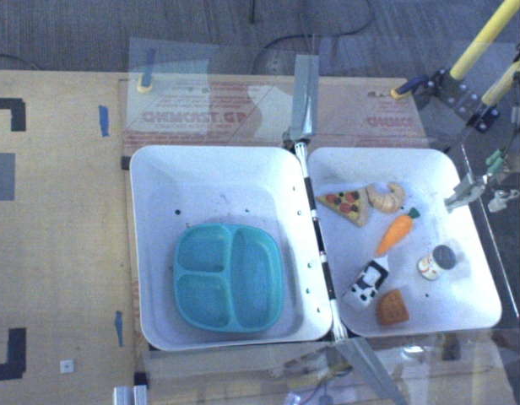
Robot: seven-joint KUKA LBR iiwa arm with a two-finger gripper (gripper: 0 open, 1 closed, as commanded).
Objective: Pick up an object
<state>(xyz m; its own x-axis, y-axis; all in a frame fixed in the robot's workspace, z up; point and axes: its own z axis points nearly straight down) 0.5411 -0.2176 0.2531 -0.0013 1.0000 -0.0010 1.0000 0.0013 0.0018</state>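
Two white bins sit side by side on the bench (pixel 57 251), touching along a shared middle edge. The left bin (pixel 159 175) carries a teal divided tray (pixel 229 277) set toward its near side, so the far half of that floor is open white. The right bin (pixel 437 310) is the busy one: a pizza slice (pixel 345 206) and a croissant (pixel 387 197) lie just beside each other toward the far side, a carrot (pixel 396 231) slants below them, a small jar with a dark lid (pixel 436 261) rests near the right wall, and a black-and-white cow toy (pixel 371 282) sits next to an orange-brown block (pixel 392 307) toward the near edge. The bin's far right corner and the floor near its right wall lie bare, and that is where the hand (pixel 478 189) hangs, over the right rim, well apart from every object; whether its fingers are apart or together, I cannot tell at this size. Nothing sits between them that I can see. Writing now: faint red lettering on the cardboard sheet (pixel 192 112) behind the bins, reading backwards, too washed out to make out. Blue tape marks (pixel 104 121) dot the bench on the left.
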